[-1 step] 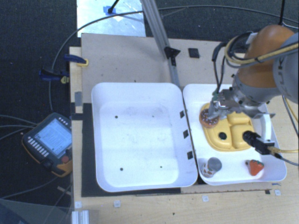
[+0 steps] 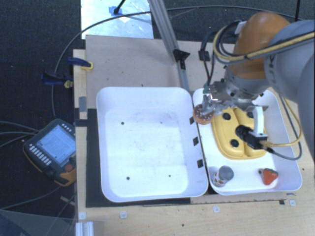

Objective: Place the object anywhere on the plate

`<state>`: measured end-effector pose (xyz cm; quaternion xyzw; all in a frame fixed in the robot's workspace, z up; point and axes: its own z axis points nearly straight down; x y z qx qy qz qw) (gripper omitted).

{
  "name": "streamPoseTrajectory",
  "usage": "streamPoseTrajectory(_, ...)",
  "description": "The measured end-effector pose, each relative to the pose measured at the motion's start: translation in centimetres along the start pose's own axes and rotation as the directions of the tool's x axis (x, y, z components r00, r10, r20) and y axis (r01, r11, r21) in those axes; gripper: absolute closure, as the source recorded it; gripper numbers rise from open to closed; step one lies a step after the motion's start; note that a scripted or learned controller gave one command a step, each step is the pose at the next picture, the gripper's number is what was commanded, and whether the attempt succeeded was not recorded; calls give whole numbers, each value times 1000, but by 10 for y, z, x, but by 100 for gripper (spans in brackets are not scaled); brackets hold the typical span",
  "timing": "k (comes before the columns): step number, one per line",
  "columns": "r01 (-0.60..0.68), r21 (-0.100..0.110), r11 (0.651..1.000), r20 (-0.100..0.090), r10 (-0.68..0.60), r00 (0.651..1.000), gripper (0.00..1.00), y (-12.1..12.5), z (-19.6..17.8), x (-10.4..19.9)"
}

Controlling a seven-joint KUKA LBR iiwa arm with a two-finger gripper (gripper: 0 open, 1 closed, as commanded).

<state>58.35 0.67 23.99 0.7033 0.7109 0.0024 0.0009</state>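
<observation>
In the right bin (image 2: 288, 132), at its left wall, sits a small brown ring-shaped object (image 2: 202, 114) under my jaws (image 2: 210, 102); whether they grip it I cannot tell. Beside it lies a yellow plate (image 2: 231, 136); near the front, a small cup (image 2: 222, 175) and red strawberry (image 2: 268, 176).

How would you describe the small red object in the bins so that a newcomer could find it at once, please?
Look at the right-hand white bin, the one the arm reaches over. Past the yellow plate, in the bin's near right corner, lies the small red object. It alone is red-orange there; its neighbour along the near wall is a grey, cup-like item.
</observation>
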Motion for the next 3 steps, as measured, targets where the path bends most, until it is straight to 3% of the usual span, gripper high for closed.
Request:
streamPoseTrajectory(2, -1, 2, 1000, 0, 1, 1000, 100, 39, -2, 99)
streamPoseTrajectory(3, -5, 3, 1000, 2, 5, 1000, 0, 38, -2, 95)
